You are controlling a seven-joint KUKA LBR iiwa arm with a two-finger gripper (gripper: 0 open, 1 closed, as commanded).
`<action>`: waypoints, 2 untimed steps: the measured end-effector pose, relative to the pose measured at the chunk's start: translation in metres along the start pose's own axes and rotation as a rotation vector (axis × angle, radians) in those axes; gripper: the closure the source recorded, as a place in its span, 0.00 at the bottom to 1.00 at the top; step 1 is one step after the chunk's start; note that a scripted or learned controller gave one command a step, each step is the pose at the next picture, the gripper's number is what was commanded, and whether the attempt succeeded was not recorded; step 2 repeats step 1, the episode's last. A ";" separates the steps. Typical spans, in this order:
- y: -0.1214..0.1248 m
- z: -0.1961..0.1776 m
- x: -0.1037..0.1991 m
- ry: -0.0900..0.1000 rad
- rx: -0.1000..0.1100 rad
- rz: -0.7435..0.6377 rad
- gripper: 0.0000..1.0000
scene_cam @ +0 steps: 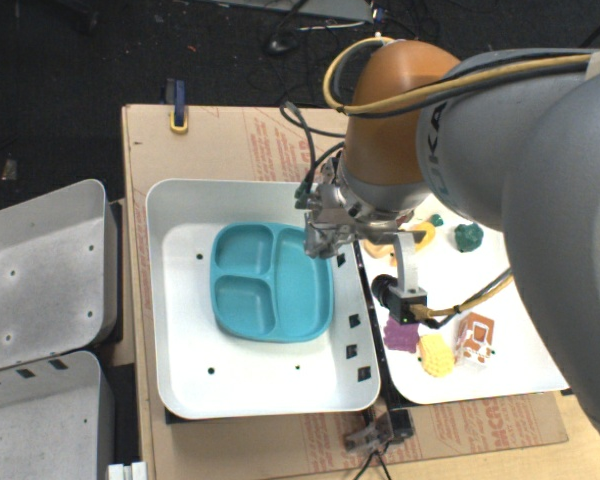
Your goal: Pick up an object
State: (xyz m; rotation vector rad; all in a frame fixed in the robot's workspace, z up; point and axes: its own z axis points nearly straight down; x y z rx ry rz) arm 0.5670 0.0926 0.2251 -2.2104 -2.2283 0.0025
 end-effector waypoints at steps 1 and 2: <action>0.000 -0.001 -0.004 -0.001 -0.002 0.006 0.00; 0.000 -0.001 -0.004 -0.001 -0.002 0.006 0.00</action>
